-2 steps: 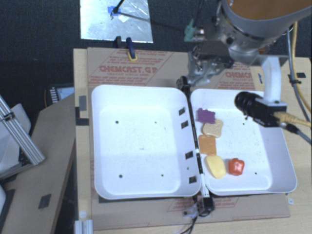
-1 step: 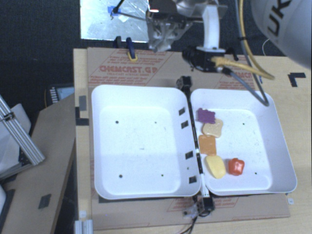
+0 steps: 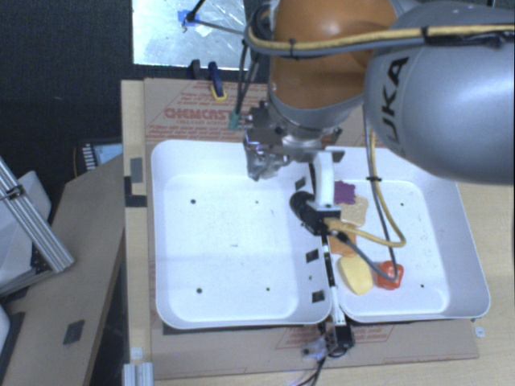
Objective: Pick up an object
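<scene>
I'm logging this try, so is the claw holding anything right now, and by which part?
Cannot be told: the claw hangs above the left white bin, its tips too blurred to judge.

Arm: reached in from the right, its orange band bulking above the wrist.
End effector (image 3: 259, 166): pointed downward, hanging low; finger state unclear.

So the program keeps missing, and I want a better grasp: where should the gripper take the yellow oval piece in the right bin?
Probably across the narrow middle of the yellow oval piece, coming straight down. It lies flat, lengthwise toward the bin's near rim, with the red piece close on one side, so the fingers must avoid that.
</scene>
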